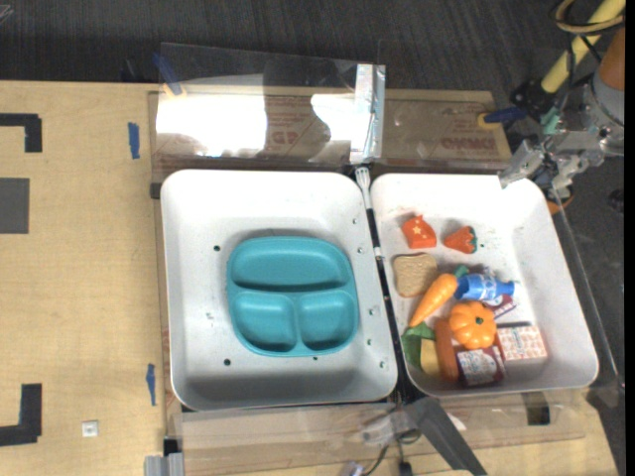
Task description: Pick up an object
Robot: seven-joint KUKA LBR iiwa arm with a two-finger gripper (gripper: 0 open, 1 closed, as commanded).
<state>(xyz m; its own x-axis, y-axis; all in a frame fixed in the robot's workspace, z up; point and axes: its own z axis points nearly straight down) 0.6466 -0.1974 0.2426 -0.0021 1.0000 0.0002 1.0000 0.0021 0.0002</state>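
Observation:
The right bin holds a heap of toy food: a carrot, an orange pumpkin, a slice of bread, a red strawberry, a red-orange piece, a blue bottle and small printed boxes. My gripper hangs over the bin's far right corner, well apart from the food. Nothing shows between its fingers.
The left bin contains a teal divided tray. A clear plastic sheet stands behind the bins. Cables and a yellow hose run along the arm at the upper right. Cardboard bench lies to the left.

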